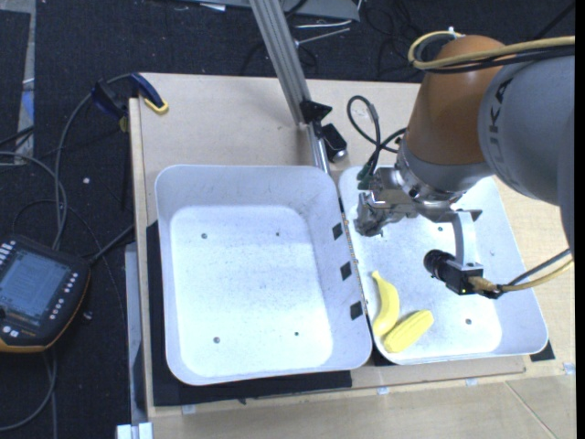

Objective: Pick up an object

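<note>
Gripper [372,219] over right bin [512,337], above banana [387,302] & yellow obj [408,330].

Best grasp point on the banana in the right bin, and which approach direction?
Likely the banana at mid-body, coming straight down with the fingers closing across its narrow width. It lies flat in the right bin, close to the left wall, and its lower end meets a second yellow piece, so the upper half has more room. The gripper sits above it, toward the bin's top left.

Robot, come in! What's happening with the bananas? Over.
Tool hovering over right white bin, near its left wall. Two yellow plastic bananas lying at bin's front, untouched. Nothing between them.
</note>
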